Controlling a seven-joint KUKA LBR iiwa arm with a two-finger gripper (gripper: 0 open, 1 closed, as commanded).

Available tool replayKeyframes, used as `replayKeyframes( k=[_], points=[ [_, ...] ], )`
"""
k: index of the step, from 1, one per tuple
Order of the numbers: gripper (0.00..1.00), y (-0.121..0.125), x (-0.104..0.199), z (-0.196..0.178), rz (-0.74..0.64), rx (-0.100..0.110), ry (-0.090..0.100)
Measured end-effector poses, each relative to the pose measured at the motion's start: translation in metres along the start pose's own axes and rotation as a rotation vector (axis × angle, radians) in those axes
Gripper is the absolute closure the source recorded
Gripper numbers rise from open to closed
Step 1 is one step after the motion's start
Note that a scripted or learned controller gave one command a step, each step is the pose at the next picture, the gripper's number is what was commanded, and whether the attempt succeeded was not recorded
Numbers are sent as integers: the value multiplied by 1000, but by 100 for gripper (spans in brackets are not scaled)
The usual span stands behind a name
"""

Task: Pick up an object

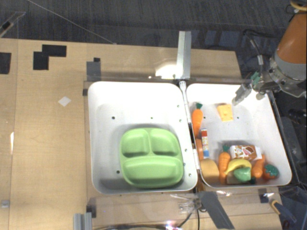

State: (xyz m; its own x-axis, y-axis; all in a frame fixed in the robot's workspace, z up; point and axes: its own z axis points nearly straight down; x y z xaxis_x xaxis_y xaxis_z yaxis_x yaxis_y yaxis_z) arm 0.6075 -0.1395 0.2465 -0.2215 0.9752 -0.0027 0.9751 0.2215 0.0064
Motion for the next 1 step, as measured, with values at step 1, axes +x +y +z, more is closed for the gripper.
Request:
replayKeyframes(
  k=[1],
  points=[
    [0,0,6,104,223,4,2]
  ],
)
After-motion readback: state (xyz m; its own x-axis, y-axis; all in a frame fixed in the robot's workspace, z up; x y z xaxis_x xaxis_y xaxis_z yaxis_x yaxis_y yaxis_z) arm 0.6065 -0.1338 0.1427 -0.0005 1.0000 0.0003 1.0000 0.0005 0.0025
